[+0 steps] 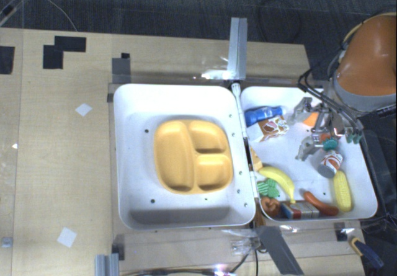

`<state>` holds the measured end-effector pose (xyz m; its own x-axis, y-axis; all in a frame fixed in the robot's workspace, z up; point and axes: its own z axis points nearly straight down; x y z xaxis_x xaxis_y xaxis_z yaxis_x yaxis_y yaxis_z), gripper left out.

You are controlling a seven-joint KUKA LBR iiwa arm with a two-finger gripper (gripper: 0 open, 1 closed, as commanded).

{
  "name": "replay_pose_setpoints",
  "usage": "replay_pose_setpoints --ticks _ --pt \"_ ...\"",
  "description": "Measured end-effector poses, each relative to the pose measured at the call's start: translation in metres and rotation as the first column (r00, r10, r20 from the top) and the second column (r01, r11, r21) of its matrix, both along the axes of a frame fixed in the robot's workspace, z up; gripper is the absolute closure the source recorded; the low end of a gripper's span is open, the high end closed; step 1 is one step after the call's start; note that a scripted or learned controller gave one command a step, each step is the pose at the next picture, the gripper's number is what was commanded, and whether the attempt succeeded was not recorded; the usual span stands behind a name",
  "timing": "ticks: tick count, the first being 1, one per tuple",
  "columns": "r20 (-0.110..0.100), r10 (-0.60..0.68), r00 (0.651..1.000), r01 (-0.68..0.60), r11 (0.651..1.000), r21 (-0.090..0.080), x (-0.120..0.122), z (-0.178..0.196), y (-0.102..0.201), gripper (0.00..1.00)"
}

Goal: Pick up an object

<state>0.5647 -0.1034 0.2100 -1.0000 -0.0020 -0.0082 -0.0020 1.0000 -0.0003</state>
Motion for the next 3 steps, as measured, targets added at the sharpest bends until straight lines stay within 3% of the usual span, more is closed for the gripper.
replay_pose_setpoints --ticks 1,2,3 --pt "0.007 0.057 0.998 -0.057 0.998 -0.001 0.035 0.067 0.029 0.00" --pt "-0.005 -0.049 0.999 0.049 0.999 -0.001 -0.021 -0.009 -0.053 0.00" --pt "-0.001 -0.017 1.000 0.017 1.000 -0.002 -0.076 -0.107 -0.097 0.00"
